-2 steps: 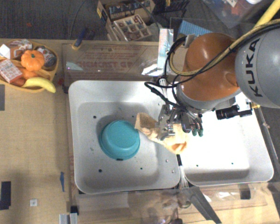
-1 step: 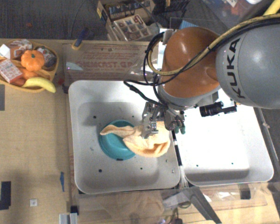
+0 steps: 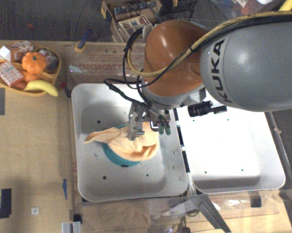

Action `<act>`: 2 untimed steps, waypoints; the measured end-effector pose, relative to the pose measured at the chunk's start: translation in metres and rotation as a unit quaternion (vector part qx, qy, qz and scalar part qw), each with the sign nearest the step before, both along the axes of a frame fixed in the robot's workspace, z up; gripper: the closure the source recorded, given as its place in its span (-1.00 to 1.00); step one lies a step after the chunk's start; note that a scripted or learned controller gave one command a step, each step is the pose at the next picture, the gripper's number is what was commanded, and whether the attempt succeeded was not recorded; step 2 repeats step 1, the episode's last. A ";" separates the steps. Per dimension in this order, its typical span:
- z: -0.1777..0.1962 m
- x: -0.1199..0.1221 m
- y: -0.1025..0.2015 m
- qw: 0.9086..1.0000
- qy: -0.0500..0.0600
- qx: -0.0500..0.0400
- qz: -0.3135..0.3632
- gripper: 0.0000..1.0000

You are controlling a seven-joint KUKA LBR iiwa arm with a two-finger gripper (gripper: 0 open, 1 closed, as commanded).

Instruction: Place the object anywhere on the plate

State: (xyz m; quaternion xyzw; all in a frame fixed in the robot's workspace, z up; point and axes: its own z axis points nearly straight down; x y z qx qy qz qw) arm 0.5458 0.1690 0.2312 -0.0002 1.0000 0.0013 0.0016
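Far left on the tan wooden counter [image 3: 29, 144]: a yellow bowl [image 3: 24, 89] of play food — orange pumpkin shape [image 3: 34, 63], yellow banana [image 3: 41, 86] on the rim, small printed boxes [image 3: 8, 73].

Left white bin [image 3: 87, 178]: shallow, smooth plastic, rounded corners, a few dark dots on the floor. In it a round teal plate [image 3: 117, 159], mostly covered; just a curved edge shows at lower left. Pale yellow-orange cloth [image 3: 131, 147], soft and crumpled, lies draped over the plate; one pointed corner trails left off the plate onto the bin floor, the rest bunched on the plate's top.

The jaws [image 3: 138, 130] sit right over the cloth's upper edge, metal fingers pointing down, touching or nearly touching the fabric. Can't tell if they're open or closed, or pinching cloth — too cluttered. Green-tipped parts [image 3: 164, 128] just right of them.

Above: glossy orange band [image 3: 172, 57], rounded, black and yellow cables looping around it. Big grey smooth arm [image 3: 252, 62] with KUKA lettering coming in from the right.

Right white bin [image 3: 233, 154]: same shape, sits flush beside the left one.
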 end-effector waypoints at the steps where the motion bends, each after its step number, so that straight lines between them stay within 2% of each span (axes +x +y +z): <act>1: 0.000 0.000 0.000 1.000 0.000 0.000 0.000 -1.00; 2: 0.000 0.000 0.000 1.000 0.000 0.000 0.000 -1.00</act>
